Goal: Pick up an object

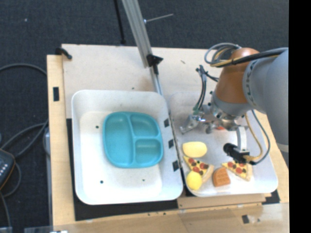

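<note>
My gripper (pixel 206 124) hangs over the back of the right bin (pixel 265 178), below the orange wrist band, with nothing visibly held. Just in front of it lies a pale yellow oval toy (pixel 194 149). A pizza slice (pixel 198 166) and a yellow lemon-like piece (pixel 194 180) sit nearer the front left corner. An orange-brown piece (pixel 221 177) and a second pizza slice (pixel 239 169) lie to the front right. The gripper stands apart from all of them.
The left bin (pixel 87 178) holds a teal divided plate (pixel 132 140) near its middle. A slanted metal pole (pixel 138 28) rises behind the bins. The grey arm (pixel 267 86) reaches in over the right bin's back right.
</note>
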